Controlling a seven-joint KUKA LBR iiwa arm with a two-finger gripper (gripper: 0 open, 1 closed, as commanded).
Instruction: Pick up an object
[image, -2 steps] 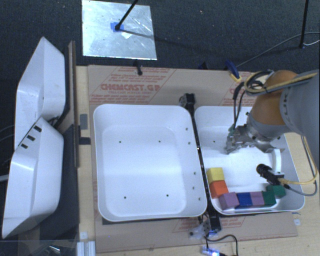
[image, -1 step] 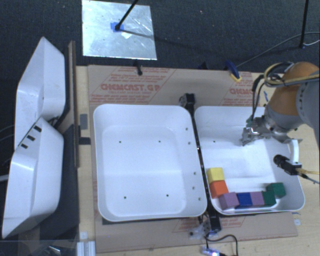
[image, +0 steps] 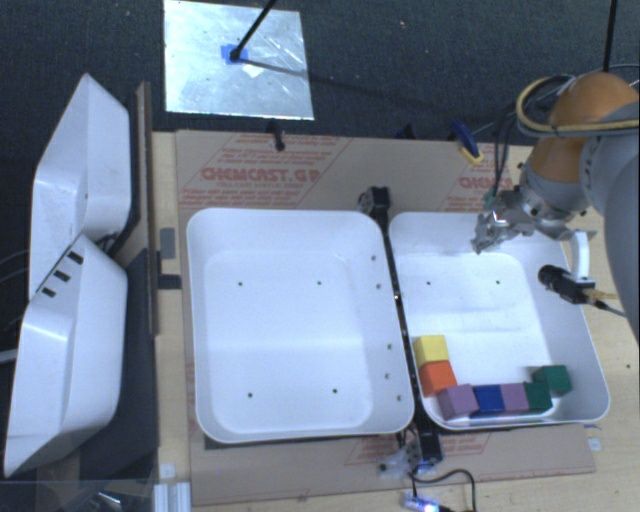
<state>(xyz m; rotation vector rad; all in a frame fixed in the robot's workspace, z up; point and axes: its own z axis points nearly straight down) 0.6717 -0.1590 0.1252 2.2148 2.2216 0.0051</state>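
Red "CHEMCAST" lettering is showing on the brown sheet (image: 262, 172) covering the bench. The jaws (image: 487, 238) are hanging over the right bin's (image: 470, 290) far edge; their spread cannot be told. The blocks (image: 490, 390), yellow, orange, purple, blue and green, are lying along the bin's near wall, well apart from them.

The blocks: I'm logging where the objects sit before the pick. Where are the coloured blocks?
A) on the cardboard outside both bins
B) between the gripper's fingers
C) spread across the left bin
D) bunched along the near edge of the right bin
D: the yellow block, orange block, purple block, blue block and green block lie together at the near edge of the right bin.
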